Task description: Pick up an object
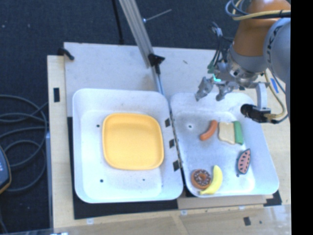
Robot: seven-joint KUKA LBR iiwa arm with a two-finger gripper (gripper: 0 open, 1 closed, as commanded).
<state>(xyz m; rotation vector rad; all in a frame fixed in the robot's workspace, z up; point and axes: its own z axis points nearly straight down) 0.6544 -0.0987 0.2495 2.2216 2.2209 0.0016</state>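
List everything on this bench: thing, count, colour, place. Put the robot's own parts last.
bins: 2, white, side by side on the bench
plate: 1, yellow, middle of the left bin
sausage: 1, orange-red, upper middle of the right bin
sandwich: 1, tan with a green edge, just right of the sausage
watermelon slice: 1, red with a green rind, right side of the right bin
doughnut: 1, brown, front of the right bin
banana: 1, yellow, beside the doughnut
arm: 1, grey with an orange band, reaching in from the right
gripper: 1, grey, open, above the right bin's far edge, holding nothing
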